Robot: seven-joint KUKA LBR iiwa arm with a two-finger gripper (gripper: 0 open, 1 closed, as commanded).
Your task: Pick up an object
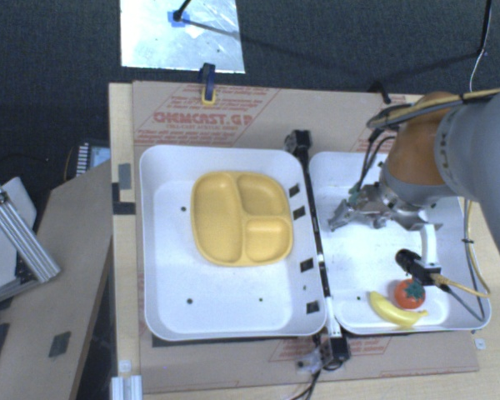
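1. Near the front edge of the right bin [350, 173] lie my likeliest targets: a banana [394, 309] with a tomato [409, 293] touching its upper side.
2. The banana's long axis runs roughly left to right along the bin's front wall, curving slightly.
3. My gripper [343, 215] hovers over the bin's left middle, so the fruit sits toward the front and to the right of it, well apart.
4. Whether the gripper is open or closed, I cannot tell.
5. A yellow divided plate [240, 217] rests in the left bin [162, 302] on the desk [233, 111].
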